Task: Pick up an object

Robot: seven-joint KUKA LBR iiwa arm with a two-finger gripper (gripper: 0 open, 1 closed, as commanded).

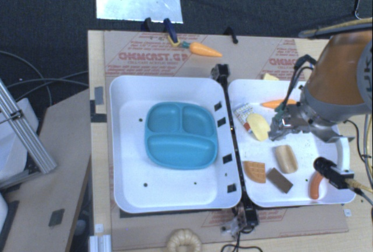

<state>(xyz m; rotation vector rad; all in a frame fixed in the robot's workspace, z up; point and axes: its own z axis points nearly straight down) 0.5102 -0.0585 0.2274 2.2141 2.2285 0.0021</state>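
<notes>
My gripper (281, 126) hangs low over the right bin (332, 201), in its middle. Just left of it lies a pale yellow piece (258, 127). A tan bread roll (285, 158) sits right below the gripper. An orange carrot (273, 104) lies just behind it, partly hidden by the cables. Near the bin's front edge are a waffle-like cracker (254, 171), a brown block (280, 180) and a red sausage (315, 186). A small striped wrapper (243, 111) lies by the bin's left wall.
The left bin (125, 186) holds a blue divided plate (180, 135). A second carrot (201, 49) lies on the cardboard behind the bins. A ring-shaped pastry (183, 240) sits at the bench's front edge. The arm's grey body (341, 84) covers the right bin's far right.
</notes>
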